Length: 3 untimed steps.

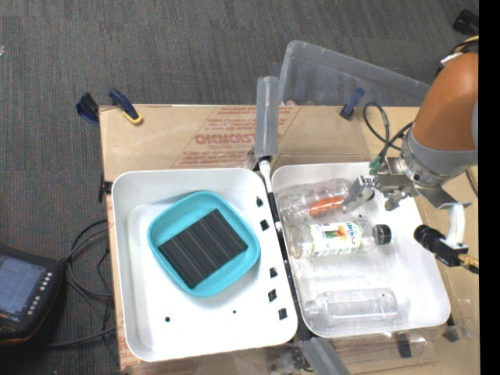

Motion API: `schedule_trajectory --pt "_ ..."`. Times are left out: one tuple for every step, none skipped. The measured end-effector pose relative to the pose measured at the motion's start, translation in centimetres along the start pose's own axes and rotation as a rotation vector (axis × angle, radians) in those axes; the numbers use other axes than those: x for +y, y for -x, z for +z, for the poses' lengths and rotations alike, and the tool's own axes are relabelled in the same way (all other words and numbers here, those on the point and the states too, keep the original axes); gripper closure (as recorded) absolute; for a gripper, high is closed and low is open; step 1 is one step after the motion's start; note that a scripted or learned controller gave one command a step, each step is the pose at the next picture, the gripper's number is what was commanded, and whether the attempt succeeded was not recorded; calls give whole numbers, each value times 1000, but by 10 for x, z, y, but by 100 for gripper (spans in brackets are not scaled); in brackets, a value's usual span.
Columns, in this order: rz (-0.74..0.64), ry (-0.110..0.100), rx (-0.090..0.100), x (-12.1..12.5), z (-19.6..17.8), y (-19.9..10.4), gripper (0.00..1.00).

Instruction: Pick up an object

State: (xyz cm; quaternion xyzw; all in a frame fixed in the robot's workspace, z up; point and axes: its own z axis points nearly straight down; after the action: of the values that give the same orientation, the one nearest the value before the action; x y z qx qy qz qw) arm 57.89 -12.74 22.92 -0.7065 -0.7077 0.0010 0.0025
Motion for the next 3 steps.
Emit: schedule_trajectory --pt "-274 0 -1 46 92 18 0" --pt "-386 -3 0 33 143 15 0" --pt "-532 3 -1 -15 142 27 0"
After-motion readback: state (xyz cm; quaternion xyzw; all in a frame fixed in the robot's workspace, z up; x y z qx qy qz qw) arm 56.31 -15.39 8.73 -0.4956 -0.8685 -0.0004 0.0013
